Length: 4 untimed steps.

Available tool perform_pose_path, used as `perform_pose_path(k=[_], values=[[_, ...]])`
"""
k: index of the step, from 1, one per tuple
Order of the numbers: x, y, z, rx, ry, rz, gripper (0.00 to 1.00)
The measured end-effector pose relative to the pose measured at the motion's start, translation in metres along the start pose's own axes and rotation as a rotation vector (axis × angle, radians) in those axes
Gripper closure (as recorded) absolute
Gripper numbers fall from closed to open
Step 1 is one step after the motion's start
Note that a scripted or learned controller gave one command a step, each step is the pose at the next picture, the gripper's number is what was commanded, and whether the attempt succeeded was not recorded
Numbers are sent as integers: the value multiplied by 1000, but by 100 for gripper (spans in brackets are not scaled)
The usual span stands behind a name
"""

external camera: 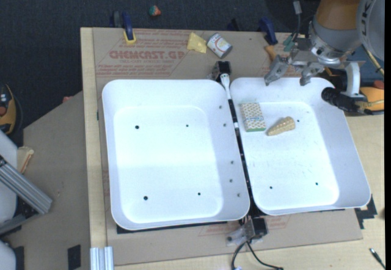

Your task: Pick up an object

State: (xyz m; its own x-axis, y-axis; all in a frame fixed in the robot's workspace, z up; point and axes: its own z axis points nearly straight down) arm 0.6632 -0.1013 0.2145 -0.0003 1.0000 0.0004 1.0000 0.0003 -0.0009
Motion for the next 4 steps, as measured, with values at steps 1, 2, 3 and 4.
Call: perform_pose_path(k=[1, 2, 3, 4], values=[[-53, 0, 91, 10, 0, 5, 0], [-12, 5, 127, -4, -3, -2, 0], [-3, 7, 123, -10, -5, 0, 0], [7, -24, 122, -18, -4, 3, 0]])
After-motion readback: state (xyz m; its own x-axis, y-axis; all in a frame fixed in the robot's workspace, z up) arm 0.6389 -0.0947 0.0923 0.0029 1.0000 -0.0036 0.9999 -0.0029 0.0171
